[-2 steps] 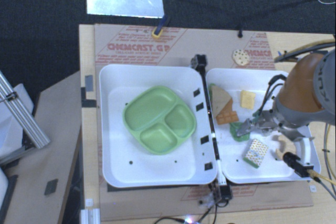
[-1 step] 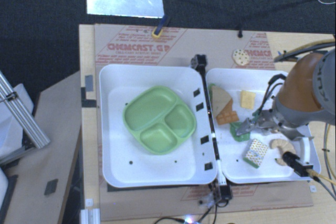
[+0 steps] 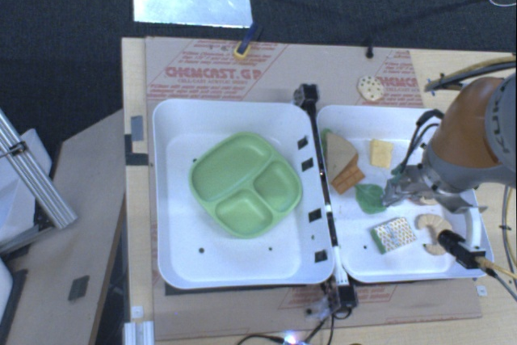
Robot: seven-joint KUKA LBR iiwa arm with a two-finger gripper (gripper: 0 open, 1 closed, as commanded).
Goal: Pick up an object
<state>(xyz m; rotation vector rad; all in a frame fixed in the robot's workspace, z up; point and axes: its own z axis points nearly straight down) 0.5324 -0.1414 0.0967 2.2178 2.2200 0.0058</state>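
Nearest the camera, in the right bin (image 3: 404, 275), a small checkered block (image 3: 393, 234) lay just left of a pale pretzel-shaped piece (image 3: 434, 229). Just beyond them the pincer (image 3: 397, 188) hung over the bin's middle, its tips right beside a green leaf-like piece (image 3: 371, 197), which sat immediately to its left and looked to be touching or nearly so; whether the pincer was spread or pressed together could not be told. Farther back lay a tan wedge with an orange strip (image 3: 343, 160) and a yellow cube (image 3: 381, 153), both apart from the pincer. The left bin (image 3: 178, 254) carried a green divided plate (image 3: 245, 183). Beyond the bins, a round dotted cracker (image 3: 371, 88) rested on the tabletop (image 3: 266, 65).
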